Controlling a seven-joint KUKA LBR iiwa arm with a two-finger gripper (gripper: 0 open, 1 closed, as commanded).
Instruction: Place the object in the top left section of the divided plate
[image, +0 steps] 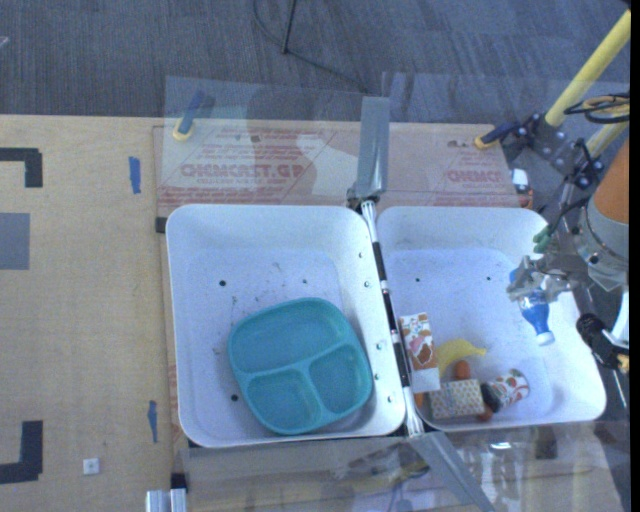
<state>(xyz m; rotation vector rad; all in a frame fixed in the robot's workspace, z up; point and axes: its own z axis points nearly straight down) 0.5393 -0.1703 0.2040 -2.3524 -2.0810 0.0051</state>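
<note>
Nearest the lower edge: left bin (195, 300) holds a teal divided plate (298, 366), lying flat in the bin's near half, slightly turned. One large section sits toward the far side, two smaller ones toward the near side. All three sections bare.

Right bin (440, 240), near corner: a cluster of small items. A tall printed carton (418, 351) lies along the bin's left wall. Just beside it, a yellow banana-shaped piece (459, 351), a small orange-red piece (461, 370) touching it, a speckled tan block (457, 399), and a patterned cup (509, 389) on its side at the right end of the group.

Farther back, over the right side of the same bin: the gripper (540, 290) at the end of the grey arm (612, 215). A small blue-and-white object (537, 318) hangs at its tip, between the fingers, pointing downward; it appears clamped. It is well apart from the plate, one bin over.

Far side: clear plastic sheeting (260, 170) over cardboard behind both bins.
</note>
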